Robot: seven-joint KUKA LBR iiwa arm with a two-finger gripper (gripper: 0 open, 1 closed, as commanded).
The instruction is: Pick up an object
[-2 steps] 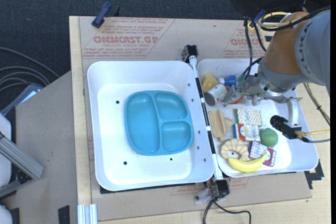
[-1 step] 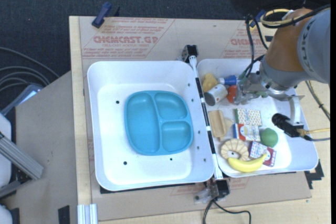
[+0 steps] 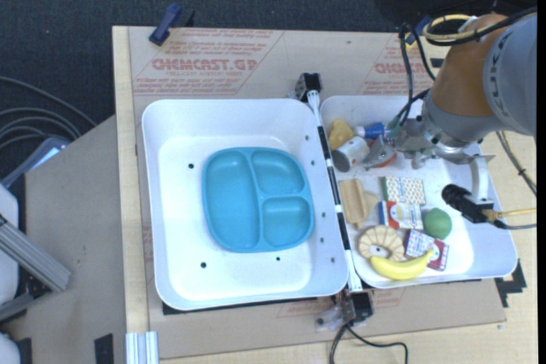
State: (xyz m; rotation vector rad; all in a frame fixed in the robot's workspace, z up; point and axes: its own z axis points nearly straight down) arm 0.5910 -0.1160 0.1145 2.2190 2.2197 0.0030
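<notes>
A smooth, glossy blue plate [image 3: 258,199] with three moulded compartments lay in the middle of the left bin [image 3: 171,141], a shallow white plastic tray with rounded corners. Everything else sat to the right of that plate, in the right bin [image 3: 499,256]. Nearest the plate's right edge lay a tan rectangular block [image 3: 352,200]; below that a ring-shaped frosted pastry [image 3: 381,242] touched a curved yellow banana [image 3: 399,268]. A round green fruit [image 3: 437,222] rested further right, beside a checkered packet [image 3: 404,190] and a small red-and-white carton [image 3: 424,248] whose print was too small to read. A yellow lump [image 3: 341,133] sat up and right of the plate. The pincer [image 3: 388,151] hung low just right of that lump, its metal parts jumbled with the objects; whether it was open or closed could not be told. The brown board over the tabletop [image 3: 222,64], above the plate, bore red lettering reading "CHEMCAST".
</notes>
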